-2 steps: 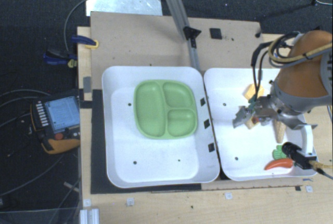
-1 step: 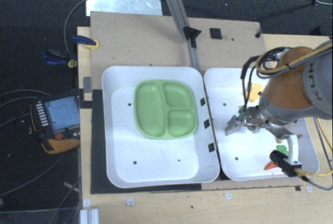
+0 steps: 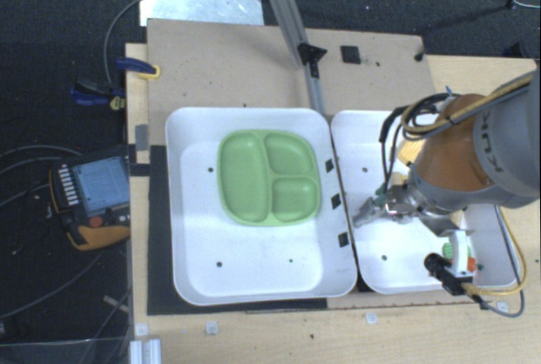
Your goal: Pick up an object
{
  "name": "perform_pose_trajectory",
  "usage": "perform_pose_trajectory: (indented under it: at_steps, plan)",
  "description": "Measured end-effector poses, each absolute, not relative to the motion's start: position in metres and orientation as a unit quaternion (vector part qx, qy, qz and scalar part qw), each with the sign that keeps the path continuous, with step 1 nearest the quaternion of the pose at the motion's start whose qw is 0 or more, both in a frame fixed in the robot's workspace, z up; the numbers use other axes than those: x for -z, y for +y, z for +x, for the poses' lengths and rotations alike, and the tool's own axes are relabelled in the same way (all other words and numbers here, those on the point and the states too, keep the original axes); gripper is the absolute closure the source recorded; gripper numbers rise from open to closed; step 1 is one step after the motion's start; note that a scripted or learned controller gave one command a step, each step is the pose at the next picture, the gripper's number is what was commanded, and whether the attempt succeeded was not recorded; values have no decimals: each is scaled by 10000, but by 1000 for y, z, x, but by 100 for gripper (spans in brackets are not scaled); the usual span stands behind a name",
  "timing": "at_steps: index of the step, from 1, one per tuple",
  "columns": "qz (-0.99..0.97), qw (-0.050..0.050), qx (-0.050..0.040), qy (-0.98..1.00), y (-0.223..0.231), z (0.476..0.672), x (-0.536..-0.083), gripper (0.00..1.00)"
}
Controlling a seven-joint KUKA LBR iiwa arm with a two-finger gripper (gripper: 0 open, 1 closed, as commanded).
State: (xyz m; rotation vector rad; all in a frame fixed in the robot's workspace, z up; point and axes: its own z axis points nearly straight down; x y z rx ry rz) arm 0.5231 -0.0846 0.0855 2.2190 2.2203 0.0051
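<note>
Your likeliest target, the green divided plate [image 3: 270, 177] in the left bin [image 3: 194, 269], looks light, stiff, slippery: take its rim. Whether the hand [image 3: 365, 213] is clenched, you cannot tell.

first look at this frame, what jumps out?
The pale green divided plate, lying flat in the upper middle of the left white bin, is the one splash of colour. Next comes the grey arm with its orange band, reaching in from the right over the right bin, its gripper low near that bin's left wall, apart from the plate.
</note>
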Motion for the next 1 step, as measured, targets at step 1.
perform_pose_trajectory:
  at_steps: [1]
  plan:
    - [7064, 38, -49, 7078, -84, 526, -100, 100]
